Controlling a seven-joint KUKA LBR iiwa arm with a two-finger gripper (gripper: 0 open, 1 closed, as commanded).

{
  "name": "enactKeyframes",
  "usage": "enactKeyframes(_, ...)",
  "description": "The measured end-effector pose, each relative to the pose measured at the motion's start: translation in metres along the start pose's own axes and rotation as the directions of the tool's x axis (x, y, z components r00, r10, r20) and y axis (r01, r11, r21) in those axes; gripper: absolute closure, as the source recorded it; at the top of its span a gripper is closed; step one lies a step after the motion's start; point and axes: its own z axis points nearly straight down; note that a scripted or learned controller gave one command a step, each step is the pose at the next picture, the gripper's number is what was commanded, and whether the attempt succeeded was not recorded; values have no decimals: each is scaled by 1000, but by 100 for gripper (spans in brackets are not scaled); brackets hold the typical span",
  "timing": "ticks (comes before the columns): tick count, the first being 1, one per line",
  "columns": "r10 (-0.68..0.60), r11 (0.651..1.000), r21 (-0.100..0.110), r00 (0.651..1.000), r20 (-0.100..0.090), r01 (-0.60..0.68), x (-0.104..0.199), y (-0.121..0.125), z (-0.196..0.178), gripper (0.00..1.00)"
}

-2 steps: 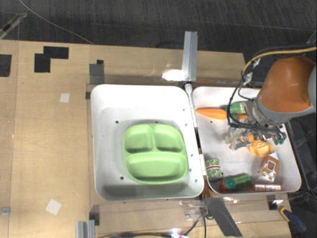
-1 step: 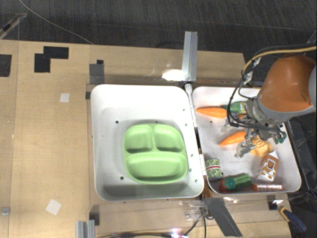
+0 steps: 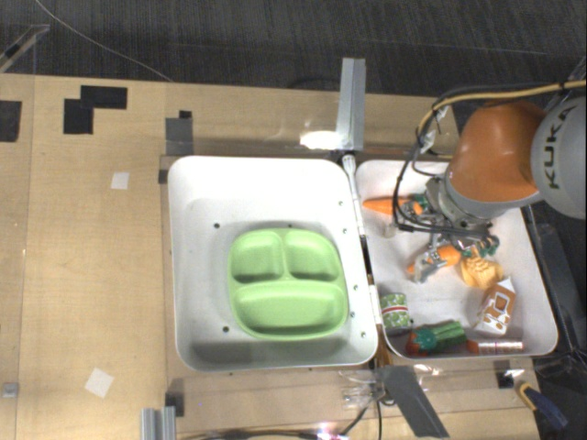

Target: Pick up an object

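One fixed overhead camera, slanted down over both bins (image 3: 183, 246) from mid-distance.

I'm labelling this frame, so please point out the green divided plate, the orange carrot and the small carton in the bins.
green divided plate (image 3: 288, 280), camera view, on the ridge between its compartments.
orange carrot (image 3: 379, 206), camera view, on its tapered body.
small carton (image 3: 496, 307), camera view, on its printed front face.

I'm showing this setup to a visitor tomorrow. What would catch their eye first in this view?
First the green divided plate, lying alone in the left bin, bright against the white. Next the arm's orange band, looming over the right bin, with the pincer down among a clutter of small things: an orange carrot near the far left corner, a small carton and a green can along the near side.
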Motion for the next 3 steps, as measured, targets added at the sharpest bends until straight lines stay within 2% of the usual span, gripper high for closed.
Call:
enactKeyframes(1,64,998,1,998,4,-64,22,14,-1,0)
enactKeyframes(2,144,990,2,990,7,-144,80,43,-3,0)
enactKeyframes(3,-333,943,0,943,1,333,42,15,-2,0)
